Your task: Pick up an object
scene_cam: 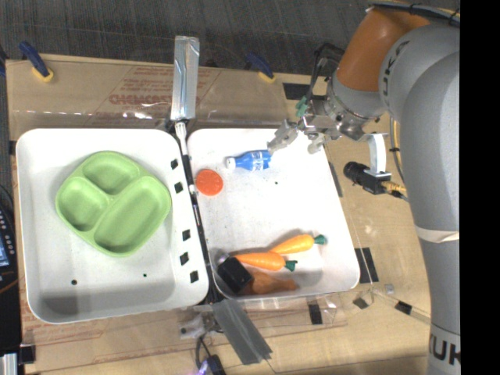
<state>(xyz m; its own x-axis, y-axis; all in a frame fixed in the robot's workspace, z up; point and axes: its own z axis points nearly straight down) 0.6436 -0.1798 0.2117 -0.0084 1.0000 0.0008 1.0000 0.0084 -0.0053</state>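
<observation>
Blue and small, the bottle lies on its side near the far edge of the right bin, its white cap end pointing toward the divider. It looks like the likeliest target, since the gripper hangs just beside its other end, up and to the right. The two fingers appear spread, one reaching down toward the bottle and the other nearer the bin's far corner, with nothing between them — the pincer is open and empty.

An orange disc sits near the bottle on the divider side, apart from it. Well away, at the near end of the same bin, two carrots lie close together beside a black block and a brownish piece (too shadowed to name). The left bin holds a green divided plate.

To do the grasp well, I would judge that the fingers should come over the bottle's middle and straddle its narrow width, crossways to its long axis — closing along its length would likely squirt it out. Descend fully before closing, since a round plastic body rolls easily on the smooth floor, and keep clear of the bin's far wall.
</observation>
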